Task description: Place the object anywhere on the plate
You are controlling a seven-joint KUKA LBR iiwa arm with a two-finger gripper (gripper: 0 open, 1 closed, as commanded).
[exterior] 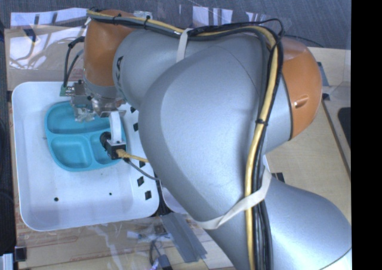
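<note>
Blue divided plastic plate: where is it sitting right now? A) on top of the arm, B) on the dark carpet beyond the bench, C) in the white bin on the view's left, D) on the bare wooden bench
C: the blue divided plastic plate lies on the floor of the shallow white bin on the view's left, with the gripper over the plate's upper edge.

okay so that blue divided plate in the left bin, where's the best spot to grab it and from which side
Probably the raised outer rim of the blue divided plate, at its near-left curve, coming straight down from above. It lies flat in the white bin, so only the rim offers a pinchable edge, and the arm covers its right side.
</note>
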